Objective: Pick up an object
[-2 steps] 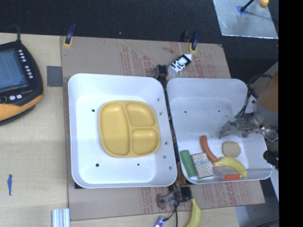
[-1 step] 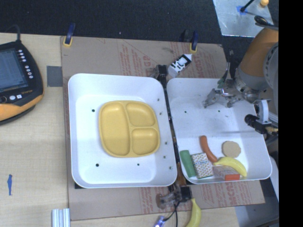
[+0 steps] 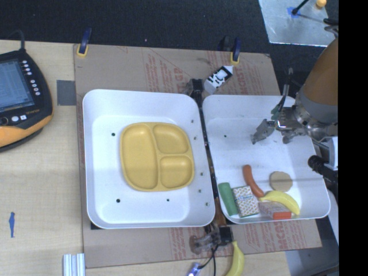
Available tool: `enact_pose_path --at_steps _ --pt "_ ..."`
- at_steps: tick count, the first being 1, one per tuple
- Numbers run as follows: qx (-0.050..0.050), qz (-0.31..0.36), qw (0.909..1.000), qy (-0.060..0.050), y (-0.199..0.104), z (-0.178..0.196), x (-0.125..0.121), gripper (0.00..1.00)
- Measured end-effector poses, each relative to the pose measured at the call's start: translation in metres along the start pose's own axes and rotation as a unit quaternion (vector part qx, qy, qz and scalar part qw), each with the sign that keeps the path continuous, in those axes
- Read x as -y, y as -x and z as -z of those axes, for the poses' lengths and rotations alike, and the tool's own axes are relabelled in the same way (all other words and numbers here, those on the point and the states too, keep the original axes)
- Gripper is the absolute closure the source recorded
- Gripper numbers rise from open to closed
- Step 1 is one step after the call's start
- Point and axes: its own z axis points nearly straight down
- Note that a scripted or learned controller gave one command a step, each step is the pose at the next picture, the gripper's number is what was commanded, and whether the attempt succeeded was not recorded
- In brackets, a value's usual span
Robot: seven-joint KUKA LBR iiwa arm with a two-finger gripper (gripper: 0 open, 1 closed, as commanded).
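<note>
The right bin (image 3: 230, 111) holds several toy foods along its near edge: a green block (image 3: 226, 198), a patterned box (image 3: 245, 201), an orange-red sausage (image 3: 252, 180), a tan round piece (image 3: 280, 181), a yellow banana (image 3: 282, 200) and a small red piece (image 3: 282, 215). My gripper (image 3: 272, 135) hangs over the bin's far right part, above bare white floor. Its two dark fingers are spread, with nothing between them. It is well apart from the pile, up and to the right of the sausage.
The left bin (image 3: 103, 111) holds a yellow divided plate (image 3: 156, 155). A second banana (image 3: 236, 260) lies outside the bins at the near edge. A teach pendant (image 3: 17, 99) rests at far left. A black-and-white item (image 3: 218, 77) lies behind the bins.
</note>
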Motion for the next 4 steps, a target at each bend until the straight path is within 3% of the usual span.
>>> enact_pose_path --at_steps 1,2,3,4 --pt "0.001 0.001 1.0000 -0.002 -0.023 -0.091 0.025 0.00" --pt "0.001 0.002 1.0000 -0.002 -0.022 -0.091 0.064 0.00" --pt "0.001 0.005 1.0000 -0.002 -0.021 -0.081 0.063 1.00" --pt "0.000 0.001 1.0000 0.000 -0.071 0.010 -0.004 1.00"
